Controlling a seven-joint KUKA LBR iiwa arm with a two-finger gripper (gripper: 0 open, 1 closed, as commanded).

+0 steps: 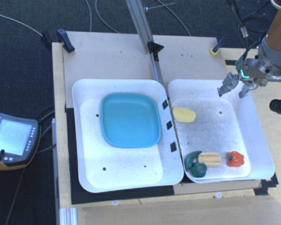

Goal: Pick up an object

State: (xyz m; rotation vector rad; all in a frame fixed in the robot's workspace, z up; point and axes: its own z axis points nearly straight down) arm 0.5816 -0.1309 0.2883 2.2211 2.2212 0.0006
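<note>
End effector (238,87), fingers spread and grasping nothing, hangs over your right white bin's (260,125) far rim. Nearest target: pale yellow rounded object (184,114) at the left wall; descending there risks striking the wall.

Bright even light, soft shadows, sharp

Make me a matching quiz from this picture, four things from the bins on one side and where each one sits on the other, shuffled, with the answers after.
Things:
1. blue plate
2. yellow piece
3. red pepper
4. hand

Places:
A. front right corner of the right bin
B. above the right bin's far rim
C. middle of the left bin
D. right bin, by the wall next to the left bin

Pairs: 1-C, 2-D, 3-A, 4-B
</note>
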